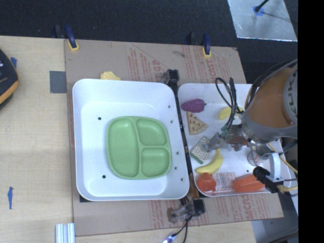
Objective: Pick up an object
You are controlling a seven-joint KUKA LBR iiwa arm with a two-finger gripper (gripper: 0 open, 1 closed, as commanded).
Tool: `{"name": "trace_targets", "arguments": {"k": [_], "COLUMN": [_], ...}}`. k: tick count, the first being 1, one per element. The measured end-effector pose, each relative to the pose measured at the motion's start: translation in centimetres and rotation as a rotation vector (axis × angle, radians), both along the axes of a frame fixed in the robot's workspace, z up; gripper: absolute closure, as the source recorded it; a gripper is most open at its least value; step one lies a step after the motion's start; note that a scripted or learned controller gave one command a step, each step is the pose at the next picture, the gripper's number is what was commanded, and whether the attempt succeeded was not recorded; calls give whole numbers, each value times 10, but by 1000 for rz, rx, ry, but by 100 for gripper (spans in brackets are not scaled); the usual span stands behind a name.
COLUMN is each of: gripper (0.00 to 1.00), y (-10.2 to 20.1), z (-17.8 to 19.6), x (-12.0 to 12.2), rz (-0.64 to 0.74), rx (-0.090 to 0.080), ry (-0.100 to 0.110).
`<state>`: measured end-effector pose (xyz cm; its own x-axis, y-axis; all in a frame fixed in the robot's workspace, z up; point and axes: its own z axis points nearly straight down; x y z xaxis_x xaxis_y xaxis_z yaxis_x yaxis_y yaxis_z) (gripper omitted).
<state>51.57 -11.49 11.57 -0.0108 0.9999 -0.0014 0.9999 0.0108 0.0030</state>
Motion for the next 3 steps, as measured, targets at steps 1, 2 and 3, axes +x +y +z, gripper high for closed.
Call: {"name": "trace_targets", "arguments": {"k": [1,2,3], "gripper": [0,100,0], "y": [18,20,20], "z": [-21,-10,-10], "x": [-10,-10,-10], "rz": [-9,-3,-3], "rx": [-4,2,2], "ry": [-5,-1,-1]}}
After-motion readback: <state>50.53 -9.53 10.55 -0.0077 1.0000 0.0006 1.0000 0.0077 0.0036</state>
